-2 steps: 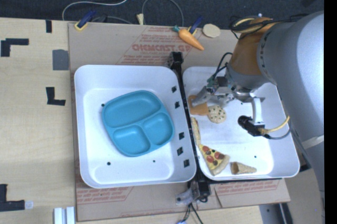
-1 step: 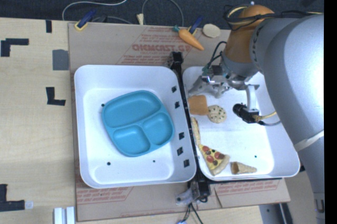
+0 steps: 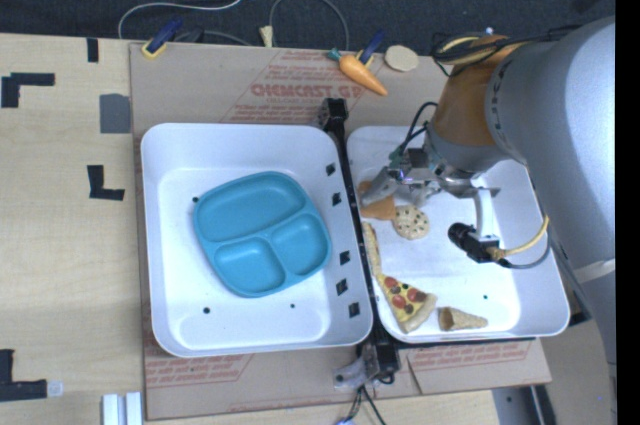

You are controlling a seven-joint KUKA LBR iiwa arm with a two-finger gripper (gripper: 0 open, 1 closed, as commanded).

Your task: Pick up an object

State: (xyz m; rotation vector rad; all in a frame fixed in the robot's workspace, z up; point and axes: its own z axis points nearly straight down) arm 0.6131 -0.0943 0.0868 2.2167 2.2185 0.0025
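My gripper (image 3: 388,181) hangs low at the left side of the right bin (image 3: 520,243), just above a tan-orange wedge-shaped food piece (image 3: 378,207). Whether it touches the wedge I cannot tell. A round speckled cookie (image 3: 410,223) lies right beside the gripper, below it in the view. Nearer the front of this bin lie a pizza slice (image 3: 405,301) and a small brown wedge (image 3: 462,319). A thin pale strip (image 3: 371,248) runs along the bin's left wall.
A blue divided plate (image 3: 262,231) fills the middle of the left bin (image 3: 160,213). A toy carrot (image 3: 362,73) and a beige disc (image 3: 402,59) rest on the cardboard behind the bins. The arm's bulky grey body (image 3: 560,133) covers the right bin's far right corner.
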